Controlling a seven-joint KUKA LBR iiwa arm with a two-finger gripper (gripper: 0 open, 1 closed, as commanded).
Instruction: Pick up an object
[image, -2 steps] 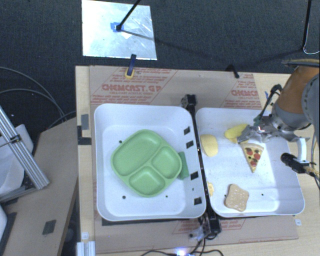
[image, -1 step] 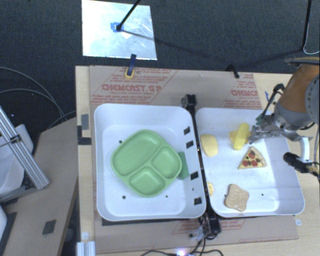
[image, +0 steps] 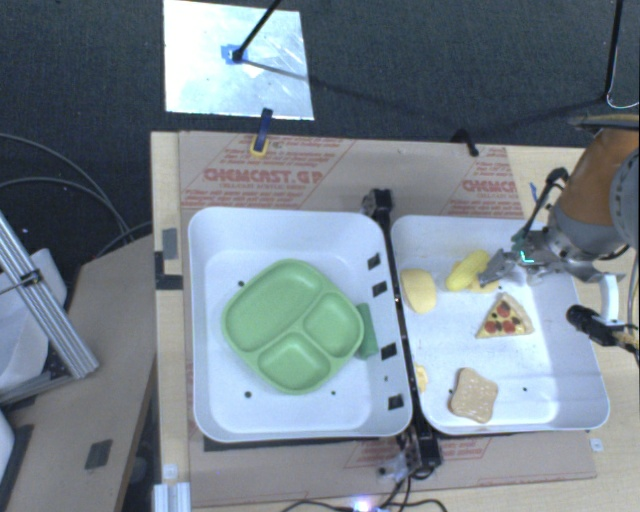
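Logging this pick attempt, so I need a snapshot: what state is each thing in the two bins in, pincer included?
pincer: low in the right bin, beside the yellow piece, grip unclear
yellow piece: lying flat
pale yellow lump: resting by the divider
pizza slice: flat, topping up
toast slice: lying flat
green divided plate: upright in the left bin

Bins (image: 300, 225): smooth white plastic, slight sheen. Green tray (image: 290, 325): matt plastic. Bench top (image: 340, 165): printed brown cardboard. Floor (image: 80, 70): dark, rough carpet. Sheet (image: 238, 58) on it: shiny, foil-like. Left frame (image: 35, 285): bare metal.
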